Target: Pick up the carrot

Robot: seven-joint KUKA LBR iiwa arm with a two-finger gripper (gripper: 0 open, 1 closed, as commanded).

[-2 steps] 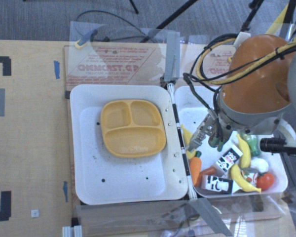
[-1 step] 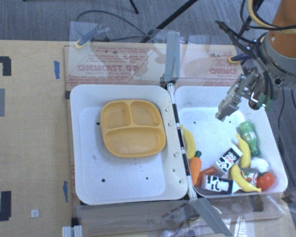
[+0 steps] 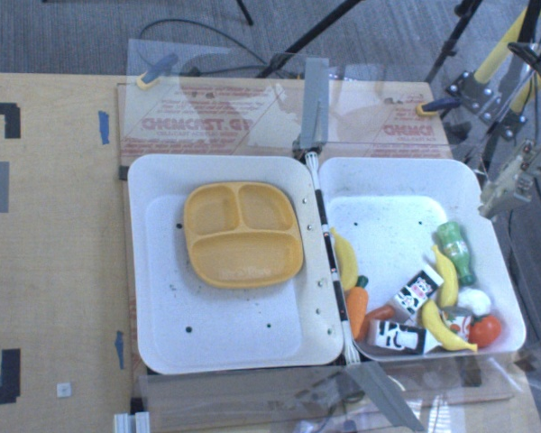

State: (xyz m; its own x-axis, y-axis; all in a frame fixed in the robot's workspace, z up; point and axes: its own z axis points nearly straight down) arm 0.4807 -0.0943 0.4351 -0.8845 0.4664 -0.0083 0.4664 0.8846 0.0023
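Note:
The carrot (image 3: pixel 356 307) is orange with a green top. It lies in the right bin (image 3: pixel 388 210), against its left wall near the front, with the top pointing away from me. A yellow banana (image 3: pixel 345 258) lies just behind it, and a red item (image 3: pixel 380 314) touches its right side. The gripper (image 3: pixel 503 192) shows as a pale, blurred shape at the right edge, above the right bin's far right rim. It is well away from the carrot and nothing is visibly in it.
Toys crowd the right bin's front right: two bananas (image 3: pixel 447 278), a green bottle (image 3: pixel 453 246), a red tomato (image 3: pixel 485 330), a white ball (image 3: pixel 473 300) and black-and-white cartons (image 3: pixel 417 291). The left bin (image 3: pixel 153 269) holds a yellow divided plate (image 3: pixel 243 234). Tripod legs stand behind the bins.

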